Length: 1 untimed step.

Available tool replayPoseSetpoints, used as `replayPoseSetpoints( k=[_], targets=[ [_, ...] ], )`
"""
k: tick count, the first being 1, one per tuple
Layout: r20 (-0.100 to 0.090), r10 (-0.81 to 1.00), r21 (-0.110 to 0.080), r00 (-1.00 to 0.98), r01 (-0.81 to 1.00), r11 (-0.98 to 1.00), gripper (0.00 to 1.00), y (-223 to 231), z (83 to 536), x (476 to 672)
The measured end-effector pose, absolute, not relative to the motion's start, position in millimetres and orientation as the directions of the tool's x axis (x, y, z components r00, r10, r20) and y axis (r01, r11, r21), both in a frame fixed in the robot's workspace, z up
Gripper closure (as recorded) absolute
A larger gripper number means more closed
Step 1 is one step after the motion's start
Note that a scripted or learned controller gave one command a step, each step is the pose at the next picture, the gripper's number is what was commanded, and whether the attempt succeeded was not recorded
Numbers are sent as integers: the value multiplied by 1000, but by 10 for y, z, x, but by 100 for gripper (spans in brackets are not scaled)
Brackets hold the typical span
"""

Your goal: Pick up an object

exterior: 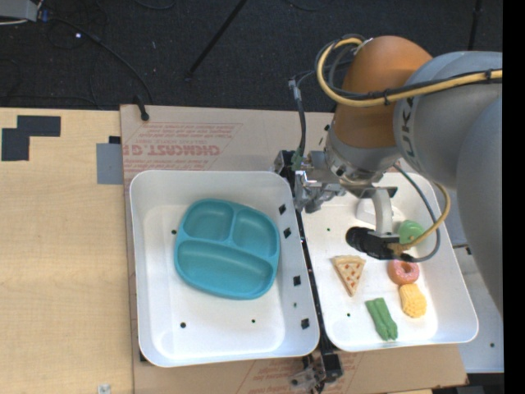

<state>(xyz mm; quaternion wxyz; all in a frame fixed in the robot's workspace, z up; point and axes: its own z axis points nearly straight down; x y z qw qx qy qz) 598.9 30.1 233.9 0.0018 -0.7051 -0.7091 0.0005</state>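
Task status: pick not done. Nothing seen held by gripper (316,189), and all toys lie on bin floor.
Gripper pos: low over right bin (459,328), at approx 10 o'clock of bin, close to the wall shared w/ left bin (136,220).
Grip state: cannot tell, tool end too cluttered and partly masked by wrist.
Candidates: all in right bin, lower half.
Pizza slice (350,272): near bin centre, approx 5 o'clock from gripper. Nearest toy, lies flat, clear on all sides.
Donut (403,272): 3 o'clock of pizza slice, apart from it.
Corn cob (413,301): 6 o'clock of donut, just beside or touching it, can't say which.
Green stick (381,318): 5 o'clock of pizza slice, near front wall.
Green lump (410,232): 12 o'clock of donut, close under robot hardware, shape unclear.
Left to do: judged as reposition over a toy, descend, close, lift.
Surroundings: teal divided plate (227,249) alone in left bin, well apart from gripper. Cardboard sheet (180,142) under both bins.
Obstacles: shared wall right beside gripper, so risk of a bump on descent here. Donut/corn pair tight, so risk of nudging one when taking the other. Pizza slice thin and flat, prob hard to pinch.
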Motion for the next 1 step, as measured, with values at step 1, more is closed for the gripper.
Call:
replayPoseSetpoints(
  k=[1],
  targets=[
    [1,1000,-3,-5,1000,5,100,864,2406,5980]
  ],
)
